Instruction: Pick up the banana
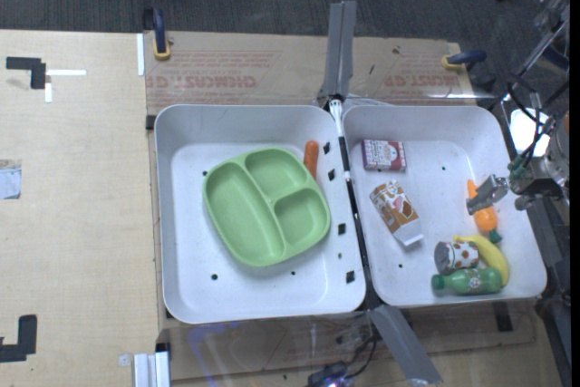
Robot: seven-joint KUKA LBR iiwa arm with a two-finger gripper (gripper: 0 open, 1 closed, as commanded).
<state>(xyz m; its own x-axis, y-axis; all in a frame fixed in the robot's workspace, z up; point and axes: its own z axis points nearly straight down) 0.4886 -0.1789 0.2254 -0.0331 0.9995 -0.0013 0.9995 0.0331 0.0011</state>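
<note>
The banana [490,255] lies low in the right bin [426,149], near its right wall, curled over a small can [452,255] and touching a green bottle [469,283], and the gripper [487,196] hangs just above it beside an orange piece [487,219]. The risk, I'd say, is plain: in that tight cluster a descent could nudge the can or bottle, or close on the orange piece instead. The finger gap is too small and blurred to tell, and the arm is cut off at the frame's right.
</note>
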